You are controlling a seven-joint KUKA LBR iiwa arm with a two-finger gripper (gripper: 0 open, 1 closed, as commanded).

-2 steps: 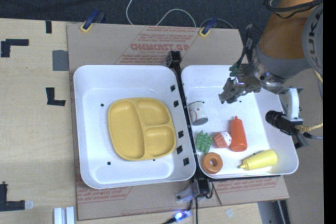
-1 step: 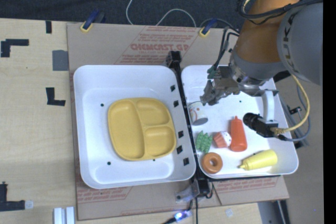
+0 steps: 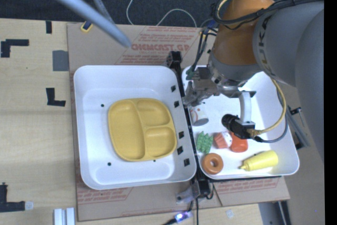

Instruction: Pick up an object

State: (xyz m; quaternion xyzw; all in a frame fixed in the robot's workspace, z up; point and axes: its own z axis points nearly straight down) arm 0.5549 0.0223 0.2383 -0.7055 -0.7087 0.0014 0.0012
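Note:
My gripper point(image 3: 196, 98) hangs over the left part of the right bin point(image 3: 287, 163), close to the wall between the two bins. Just below it lies a small grey-white item point(image 3: 200, 120) on the bin floor. Further down lie a green toy point(image 3: 204, 140), a red-and-white toy point(image 3: 223, 140), an orange piece point(image 3: 239, 145), a brown doughnut point(image 3: 213, 163) and a yellow bottle point(image 3: 259, 160). Nothing shows between the fingers.
The left bin point(image 3: 87, 113) holds a yellow divided plate point(image 3: 142, 129). The arm's orange band and grey body cover the right bin's upper right. A black cable fitting point(image 3: 235, 125) hangs over the toys. Cardboard lies under both bins.

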